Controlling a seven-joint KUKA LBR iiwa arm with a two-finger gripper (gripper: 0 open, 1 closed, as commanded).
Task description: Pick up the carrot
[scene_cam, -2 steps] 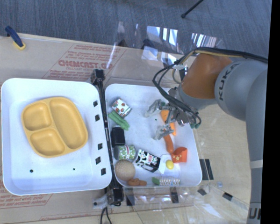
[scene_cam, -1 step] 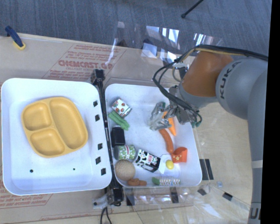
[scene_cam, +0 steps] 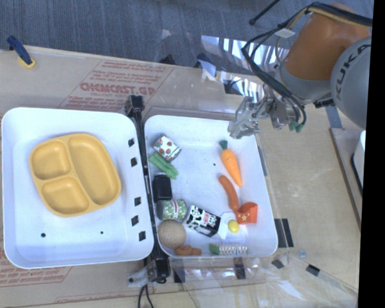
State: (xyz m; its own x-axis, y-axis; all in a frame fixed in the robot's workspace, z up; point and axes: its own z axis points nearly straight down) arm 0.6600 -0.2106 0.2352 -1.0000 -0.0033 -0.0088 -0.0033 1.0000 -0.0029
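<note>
Nearest the camera, along the right-hand white bin's six o'clock rim, lie a small white comb-like piece with green at one end, a stubby brown sausage-shaped toy and a round tan ball. Just above them a black-and-white cow-patterned carton rests on its side, touching a green-dotted round tin; everything in this bin looks scattered loosely, as if tipped in for picking rather than arranged.

The orange plastic carrot with a green top lies flat toward the bin's two o'clock area, green end pointing to eleven o'clock, with clear floor on both long sides, which should leave room for a grasp. A slimmer orange-red sausage shape sits just beyond its tip at six o'clock, and a red block farther on.

The grey two-finger gripper hangs over the bin's twelve o'clock rim, near the carrot's green end but apart from it and carrying nothing; whether it is spread or closed cannot be told, as glare and cabling blur it.

In the left-hand white bin a yellow three-compartment plastic plate sits alone. The arm is cut off at three o'clock.
</note>
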